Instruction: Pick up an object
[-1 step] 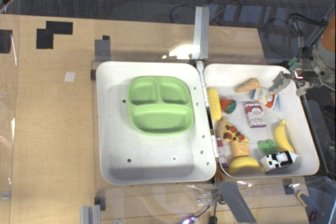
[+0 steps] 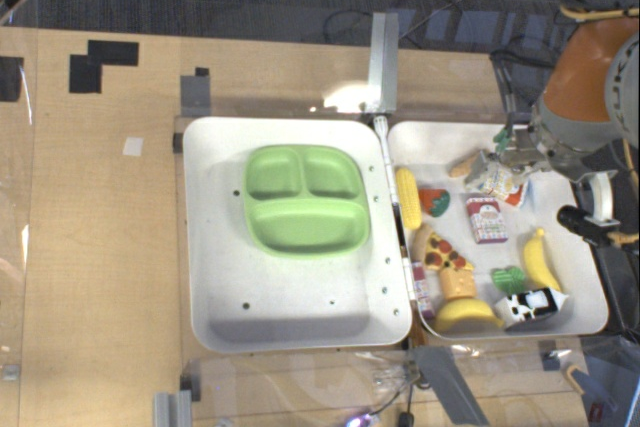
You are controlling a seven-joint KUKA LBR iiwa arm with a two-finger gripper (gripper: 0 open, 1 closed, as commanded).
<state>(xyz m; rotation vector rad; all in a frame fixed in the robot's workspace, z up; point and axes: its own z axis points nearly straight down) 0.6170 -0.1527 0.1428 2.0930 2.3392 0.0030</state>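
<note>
The pincer (image 2: 510, 150) hangs over the back of the right bin (image 2: 590, 320), w/ the grey arm (image 2: 590, 80) and its orange band coming in from the right edge. Directly under and around it lies a crumpled silvery packet (image 2: 492, 175) w/ a bit of red at its right side; the pincer tip overlaps the packet's top, but whether it's spread, pressed together or pinching the packet, can't tell — the metal parts blur into the foil. Other things lie nearer the front, apart from the pincer: a small red-and-white box (image 2: 487, 219) just in front of the packet, a corn cob (image 2: 407, 196) along the left wall, a red-orange piece (image 2: 434, 201) beside it, a pizza slice (image 2: 441, 253), a yellow cup-like thing (image 2: 459, 283), a banana (image 2: 541, 260) toward the right, a small green item (image 2: 509, 277), a black-and-white cow toy (image 2: 529, 307), and a second yellow fruit, possibly a banana (image 2: 466, 314), at the front wall. The left bin (image 2: 215, 305) holds a green divided tray (image 2: 304, 198), well apart from the pincer. Both bins sit on the wooden worktop (image 2: 95, 245).
</note>
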